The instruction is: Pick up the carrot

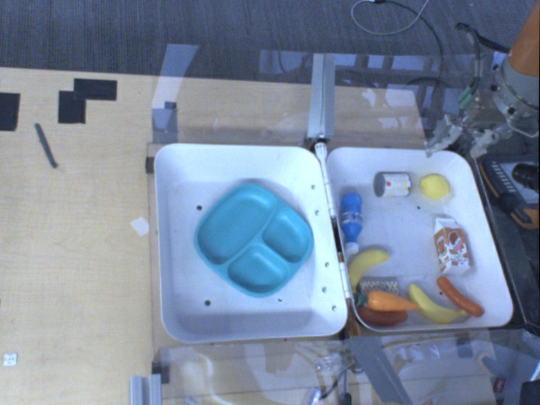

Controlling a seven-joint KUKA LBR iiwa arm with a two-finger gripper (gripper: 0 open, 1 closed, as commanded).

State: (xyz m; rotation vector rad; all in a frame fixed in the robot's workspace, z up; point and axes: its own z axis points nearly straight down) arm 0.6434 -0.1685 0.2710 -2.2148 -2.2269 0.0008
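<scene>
— Carrot [391, 301] first: it lies along the near wall of the right bin [498, 268], pointing left to right, toward that bin's near-left corner. Right against it on the near side is a dark red piece, maybe a pepper [384, 316]; I can't name it for sure.

— What else crowds it?

— One banana [368, 262] curls just beyond its left end, a second banana [436, 305] touches or nearly touches its right end, and a sausage [460, 296] lies past that. Farther off sit a blue bottle [351, 213], a small can [393, 184], a lemon [435, 186] and a snack packet [451, 250].

— And the gripper?

— The gripper [460, 133] hangs beyond the far-right corner of that bin, well apart from the carrot. Whether its fingers are spread or closed I cannot tell; nothing is visibly held.

— What could go wrong?

— My guess: a finger coming down on the near side hits the bin wall or the red piece rather than the floor, so the carrot rolls or the wrong thing gets pinched. A grasp near either end risks catching a banana.

— Any room?

— The middle of the bin floor is bare, so descending from the far side looks free. The left bin [177, 251] bears a blue divided plate [254, 240] and is no obstacle.
</scene>
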